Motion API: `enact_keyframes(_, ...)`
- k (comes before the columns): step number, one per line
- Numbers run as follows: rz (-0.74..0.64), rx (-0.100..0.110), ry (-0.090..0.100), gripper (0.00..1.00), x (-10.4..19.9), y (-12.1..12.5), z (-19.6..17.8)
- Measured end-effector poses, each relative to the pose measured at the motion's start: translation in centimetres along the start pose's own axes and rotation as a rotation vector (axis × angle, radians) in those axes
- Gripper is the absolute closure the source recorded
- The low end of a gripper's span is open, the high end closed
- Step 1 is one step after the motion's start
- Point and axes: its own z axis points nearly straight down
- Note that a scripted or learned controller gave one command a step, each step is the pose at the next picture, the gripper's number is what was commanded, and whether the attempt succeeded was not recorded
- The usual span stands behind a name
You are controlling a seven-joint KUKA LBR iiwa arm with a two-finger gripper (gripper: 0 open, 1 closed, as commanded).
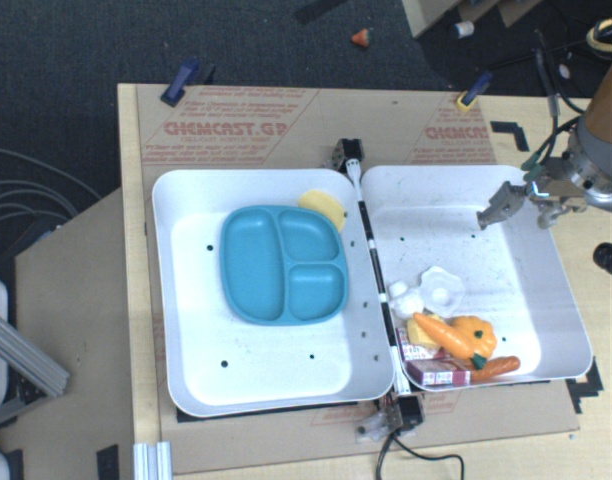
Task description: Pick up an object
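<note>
— Where's the claw?
— Above the right bin, near its far right corner; I cannot tell how it is set.
— And something to pick?
— A heap of toy food at the near left corner, beside the wall.
— Advice?
— Come straight down on the top piece, clear of the wall.

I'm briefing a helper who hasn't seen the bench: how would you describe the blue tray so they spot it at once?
Of the two white bins, take the left bin, the one away from the arm. The blue tray lies flat in its middle, a rounded plate split into three compartments. A small yellow object sits by its far right corner; the tray is far bigger and the bin's only blue thing.
</note>
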Motion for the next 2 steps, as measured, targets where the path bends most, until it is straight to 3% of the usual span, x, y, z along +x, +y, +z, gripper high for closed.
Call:
enact_keyframes(1, 0.001, 0.001, 0.0, 0.0, -2.79, -8.2, 13.81)
enact_keyframes(2, 0.001, -0.002, -0.001, 1.0, -2.78, -8.13, 12.81)
